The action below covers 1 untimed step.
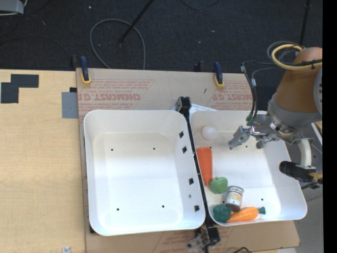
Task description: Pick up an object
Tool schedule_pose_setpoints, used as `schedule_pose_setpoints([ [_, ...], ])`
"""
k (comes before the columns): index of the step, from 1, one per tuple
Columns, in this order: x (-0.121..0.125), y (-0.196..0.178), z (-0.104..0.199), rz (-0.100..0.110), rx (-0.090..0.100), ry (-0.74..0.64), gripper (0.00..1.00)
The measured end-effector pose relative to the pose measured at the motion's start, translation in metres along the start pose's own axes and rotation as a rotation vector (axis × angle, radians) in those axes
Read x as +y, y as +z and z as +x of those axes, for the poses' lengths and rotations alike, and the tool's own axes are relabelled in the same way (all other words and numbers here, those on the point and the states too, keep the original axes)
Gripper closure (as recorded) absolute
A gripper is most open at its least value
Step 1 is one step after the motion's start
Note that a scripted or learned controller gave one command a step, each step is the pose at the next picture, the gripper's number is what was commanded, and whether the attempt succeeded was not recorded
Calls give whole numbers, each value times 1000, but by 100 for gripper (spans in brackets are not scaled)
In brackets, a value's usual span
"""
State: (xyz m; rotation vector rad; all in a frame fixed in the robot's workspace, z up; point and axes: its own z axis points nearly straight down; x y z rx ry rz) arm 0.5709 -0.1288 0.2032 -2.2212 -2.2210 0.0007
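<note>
The grey two-finger gripper (251,137) hangs with fingers spread and nothing between them over the far part of the right-hand shallow white bin (287,194). Just left of it lies a small white ball (209,133); the other objects sit well nearer, along the bin's left and near sides.

You're looking at two white bins (139,125) on tan cardboard (131,91) printed with red lettering, held by yellow clamps (85,78). In the right bin you have a white ball (209,133), an orange block (204,163), a green apple (218,184), a carrot (245,214) and a brown-and-white can (234,197).
</note>
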Motion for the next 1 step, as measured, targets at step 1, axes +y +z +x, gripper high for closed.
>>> schedule_pose_setpoints([
  [1, -3, -5, -54, -1, -1, -83, 0],
])
